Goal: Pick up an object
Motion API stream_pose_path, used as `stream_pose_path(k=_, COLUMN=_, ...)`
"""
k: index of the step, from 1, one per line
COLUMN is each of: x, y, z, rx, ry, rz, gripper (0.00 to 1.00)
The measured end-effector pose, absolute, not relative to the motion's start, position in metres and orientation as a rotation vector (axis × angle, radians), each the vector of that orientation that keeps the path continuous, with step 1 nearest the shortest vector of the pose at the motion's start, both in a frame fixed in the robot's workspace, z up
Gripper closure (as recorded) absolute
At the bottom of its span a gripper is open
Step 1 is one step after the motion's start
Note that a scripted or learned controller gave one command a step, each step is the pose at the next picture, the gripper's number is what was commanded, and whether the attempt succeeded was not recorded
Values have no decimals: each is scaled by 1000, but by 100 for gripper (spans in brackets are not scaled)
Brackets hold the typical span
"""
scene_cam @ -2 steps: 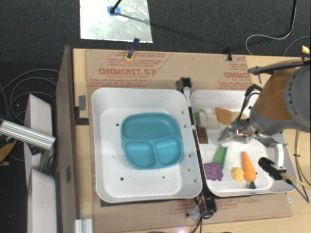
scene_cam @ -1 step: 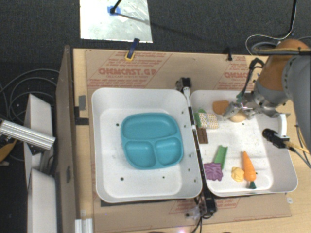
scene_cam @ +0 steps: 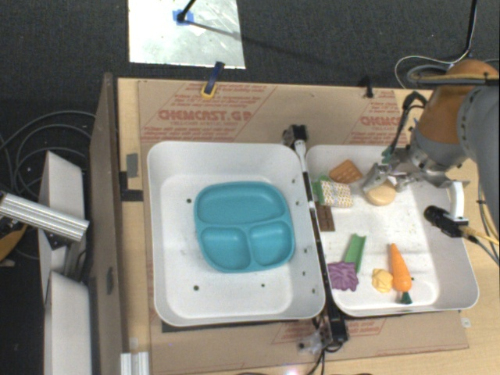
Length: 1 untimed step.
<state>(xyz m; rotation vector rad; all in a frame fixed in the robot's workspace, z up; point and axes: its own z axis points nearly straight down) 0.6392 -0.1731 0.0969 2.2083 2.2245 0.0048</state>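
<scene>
I see the gripper low in the right bin, near its back edge, right over a pale round obj & touching it from above; can't tell if the pincer is apart or together. Tan wedge sits just beside it toward the back-left corner, w/ a speckled block by the left wall. Near the front edge: carrot, yellow piece, purple piece, green stick. Left bin carries a blue divided tray at center
</scene>
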Motion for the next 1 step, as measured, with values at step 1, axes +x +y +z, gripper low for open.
stream_pose_path(k=1, x=630, y=-139, z=87, rx=2209, ry=2222, rz=4, gripper=100)
